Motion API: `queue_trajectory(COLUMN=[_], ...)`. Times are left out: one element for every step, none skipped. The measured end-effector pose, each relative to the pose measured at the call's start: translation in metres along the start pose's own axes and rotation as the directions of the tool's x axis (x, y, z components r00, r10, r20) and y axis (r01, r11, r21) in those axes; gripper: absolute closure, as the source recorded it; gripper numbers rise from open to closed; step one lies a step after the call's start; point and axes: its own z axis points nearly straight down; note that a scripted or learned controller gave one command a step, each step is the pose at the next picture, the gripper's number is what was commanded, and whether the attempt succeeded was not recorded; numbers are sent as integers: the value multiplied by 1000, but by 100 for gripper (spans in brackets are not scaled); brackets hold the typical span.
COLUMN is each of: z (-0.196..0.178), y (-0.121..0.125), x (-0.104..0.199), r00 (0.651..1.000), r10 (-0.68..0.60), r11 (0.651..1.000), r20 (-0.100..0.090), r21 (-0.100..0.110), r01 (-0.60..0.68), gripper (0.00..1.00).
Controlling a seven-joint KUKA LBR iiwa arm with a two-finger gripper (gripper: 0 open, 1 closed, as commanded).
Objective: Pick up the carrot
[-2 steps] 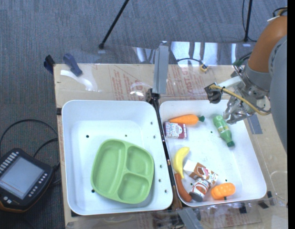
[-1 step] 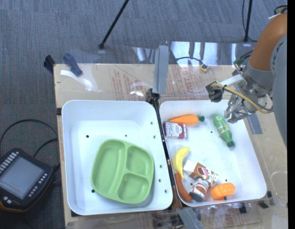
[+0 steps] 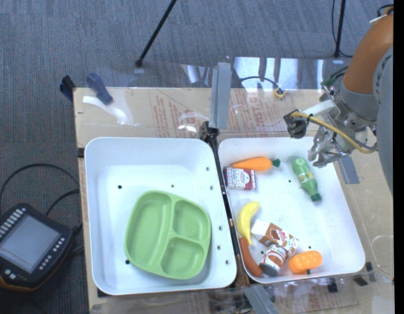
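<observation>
Arm over the right bin's far right corner, carrot lying apart

The right bin (image 3: pixel 333 231) holds the carrot (image 3: pixel 253 164) at its far edge, well left of the gripper (image 3: pixel 325 150); whether its fingers are spread or closed, I cannot tell.

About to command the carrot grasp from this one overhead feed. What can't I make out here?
- Gripper: small and blurred over the right bin's far corner; its opening is unreadable.
- Arm: cut off by the camera view's right edge.
- Hot dog: partly under the banana and packets.
- Labels on the small carton and can: too small.

The carrot lies unobstructed.
</observation>
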Motion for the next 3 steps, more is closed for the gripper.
queue_trajectory(z=[-8,8,0], y=[0,-11,-9], x=[0,13,12], r00=[1000,999,999], r10=[-7,38,42], r11=[1000,999,999], r20=[3,-21,-18], r21=[2,-11,-8], r01=[7,-38,-42], gripper=[100,100,100])
